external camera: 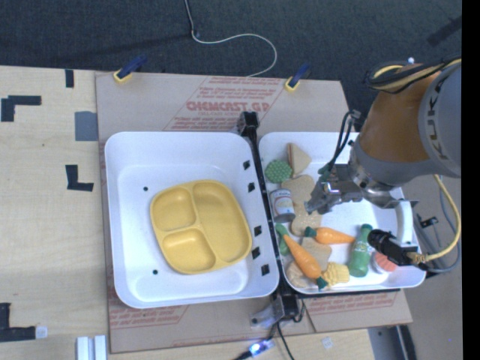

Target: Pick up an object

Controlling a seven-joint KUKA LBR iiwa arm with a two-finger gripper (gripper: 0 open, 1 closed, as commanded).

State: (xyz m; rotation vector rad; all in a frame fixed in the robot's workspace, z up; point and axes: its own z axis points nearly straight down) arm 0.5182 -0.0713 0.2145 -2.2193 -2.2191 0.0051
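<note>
My gripper (322, 199) hangs over the middle of the right bin (390, 280), just above a tan bread slice (300, 190) and a small can (283, 201). Toy food lies around it: a green round piece (279, 170), another tan wedge (298, 157), two carrots (330, 236) (304, 257), a green bottle (360, 255), a corn cob (336, 274) and a red piece (386, 262). Nothing shows between the fingers.
The left bin (127, 156) holds a yellow divided plate (200, 225). Black clips line the divider between the bins. A white cable lies on the dark cloth behind the bench. The arm's grey and orange body covers the right bin's far right corner.
</note>
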